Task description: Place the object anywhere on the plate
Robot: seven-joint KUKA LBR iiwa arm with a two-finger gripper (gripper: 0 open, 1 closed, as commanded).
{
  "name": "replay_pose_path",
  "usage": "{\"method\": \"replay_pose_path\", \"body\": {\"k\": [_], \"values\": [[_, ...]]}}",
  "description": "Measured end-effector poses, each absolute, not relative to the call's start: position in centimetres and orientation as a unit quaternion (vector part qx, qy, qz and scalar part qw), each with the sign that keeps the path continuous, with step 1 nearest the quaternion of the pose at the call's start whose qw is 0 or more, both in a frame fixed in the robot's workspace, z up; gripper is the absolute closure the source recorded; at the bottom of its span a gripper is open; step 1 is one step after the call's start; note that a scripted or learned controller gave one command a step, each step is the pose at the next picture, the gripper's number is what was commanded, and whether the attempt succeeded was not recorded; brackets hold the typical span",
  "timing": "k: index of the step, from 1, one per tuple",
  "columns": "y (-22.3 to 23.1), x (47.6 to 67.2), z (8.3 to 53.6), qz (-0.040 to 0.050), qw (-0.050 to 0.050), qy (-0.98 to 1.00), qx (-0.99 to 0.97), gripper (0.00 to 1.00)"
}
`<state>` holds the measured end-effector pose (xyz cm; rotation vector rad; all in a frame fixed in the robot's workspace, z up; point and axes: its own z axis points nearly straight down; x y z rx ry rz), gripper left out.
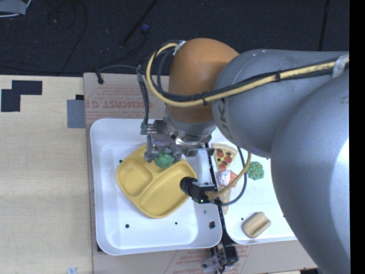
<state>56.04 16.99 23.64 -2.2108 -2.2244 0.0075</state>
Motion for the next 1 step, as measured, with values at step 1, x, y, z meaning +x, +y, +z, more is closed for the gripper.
{"method": "replay_pose_path", "body": {"k": [1], "values": [[16.7, 56.12, 23.76, 0.0022, 0.002, -0.708, -0.707, 0.0]]}}
